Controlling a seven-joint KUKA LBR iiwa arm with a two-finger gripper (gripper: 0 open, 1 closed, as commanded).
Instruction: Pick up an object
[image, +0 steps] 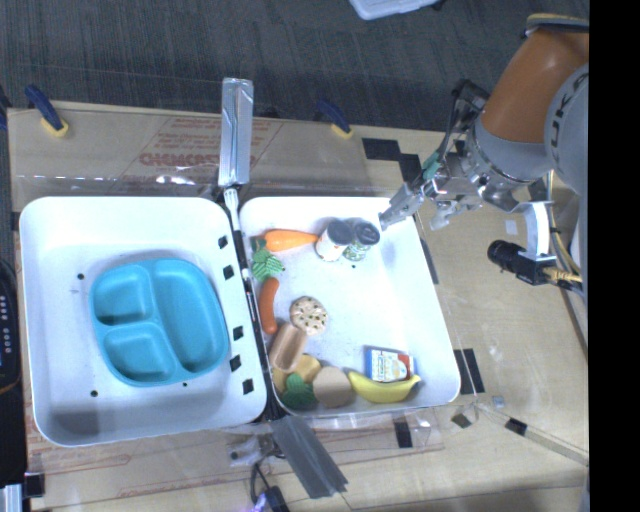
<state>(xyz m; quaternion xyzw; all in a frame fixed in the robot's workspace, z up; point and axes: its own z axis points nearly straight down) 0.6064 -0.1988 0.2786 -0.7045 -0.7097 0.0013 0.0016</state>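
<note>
The gripper (392, 215) hangs at the upper right corner of the right bin (425, 300), its slim fingers slanting down and to the left from the wrist, which sits further right and higher, under the orange band; whether those fingers are parted or closed I cannot tell, and nothing shows between them, so I judge it empty-handed. The nearest thing is a small jar with a dark lid (345, 238), lying just beside the tip, to its left and slightly lower, near the bin's top wall; it lies tipped on its side, its long axis running roughly left to right, so nearly in line with the fingers' own slant. An orange carrot (290, 240) lies further left along the same wall, also lengthwise left to right. A banana (380, 388) and a small box (390, 362) sit well apart, at the lower wall; a biscuit (308, 314) lies mid-bin. The left bin (40, 300) bears a blue divided plate (155, 322). The jar looks the likely target; the move needs a short reach left and down.
</note>
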